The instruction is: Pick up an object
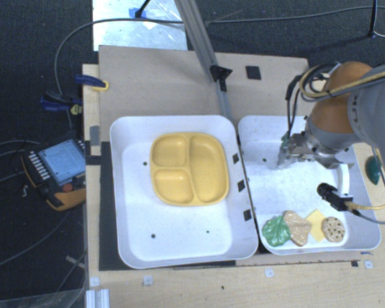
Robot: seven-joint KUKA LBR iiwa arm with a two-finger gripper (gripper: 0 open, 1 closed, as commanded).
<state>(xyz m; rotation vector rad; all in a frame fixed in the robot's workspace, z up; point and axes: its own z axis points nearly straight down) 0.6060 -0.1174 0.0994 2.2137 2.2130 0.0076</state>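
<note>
Biggest risk I can see: the claw (287, 154) sits near the upper left corner of the right bin (269, 191), well apart from the toy food bunched along that bin's bottom edge. If it drops where it is, it grabs bare plastic. I can't tell how the claw is set from this angle. The pieces are also packed tight: green leaf (276, 230) touching the tan bread-shaped slice (298, 227), then a yellow cheese wedge (316, 223) and a round speckled cookie (333, 228). They look flat and thin, so I'd guess fingers could skid off or snag two at once, especially this close to the bin wall. Left bin (131, 191) holds a glossy yellow divided plate (188, 168), smooth with rounded corners and three compartments, too broad to grip easily.
</note>
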